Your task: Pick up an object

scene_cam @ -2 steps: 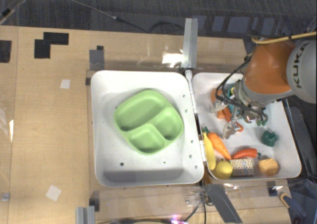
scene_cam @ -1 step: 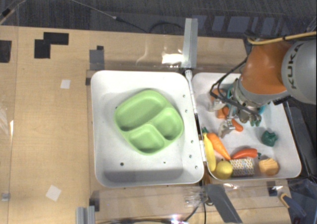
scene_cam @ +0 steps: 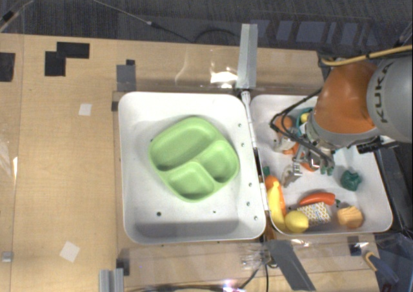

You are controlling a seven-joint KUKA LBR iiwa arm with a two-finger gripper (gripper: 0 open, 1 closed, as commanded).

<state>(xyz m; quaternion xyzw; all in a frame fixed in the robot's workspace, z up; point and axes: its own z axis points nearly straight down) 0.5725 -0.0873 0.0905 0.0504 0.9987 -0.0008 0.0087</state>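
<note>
A: Wooden worktop (scene_cam: 58,174), two white bins; the left bin (scene_cam: 139,219) carries a green divided tray (scene_cam: 193,158). Where are you?

B: My end effector (scene_cam: 303,165) hangs low in the right bin (scene_cam: 381,187), above the toys: banana (scene_cam: 277,201), orange carrot (scene_cam: 316,198), teal piece (scene_cam: 351,180). Whether it's open or closed, I cannot tell. I judge nothing lifted yet; the grasp and the lift remain.

On the desk (scene_cam: 58,174) you have two bins side by side. The left bin (scene_cam: 135,219) holds a divided plate (scene_cam: 193,158). The right bin (scene_cam: 381,213) holds small toys along its near wall, and the arm (scene_cam: 348,103) hangs above its far part.
</note>
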